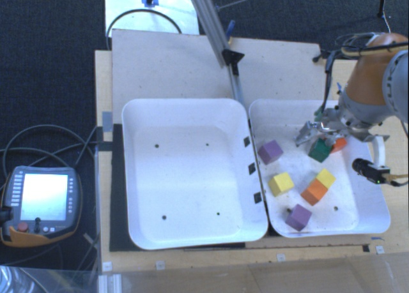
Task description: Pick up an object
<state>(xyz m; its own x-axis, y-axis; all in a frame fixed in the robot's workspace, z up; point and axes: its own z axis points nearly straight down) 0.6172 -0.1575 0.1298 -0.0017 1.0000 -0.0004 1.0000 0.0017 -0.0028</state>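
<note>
Right bin (367,218): gripper (317,133) hovering near its far wall, finger spread impossible to tell. Green block (319,150) lying just below it, touching a red block (339,144). Purple block (270,152), yellow block (281,183) and orange block (314,191) crowding the middle. Left bin (137,157) offering open room.

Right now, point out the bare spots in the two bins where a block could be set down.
The left bin is bare floor from wall to wall. In the right bin, free patches lie along the far wall above the purple block and at the near right corner beyond the orange block. It is crowded mid-bin, around the green block under the claw.
</note>
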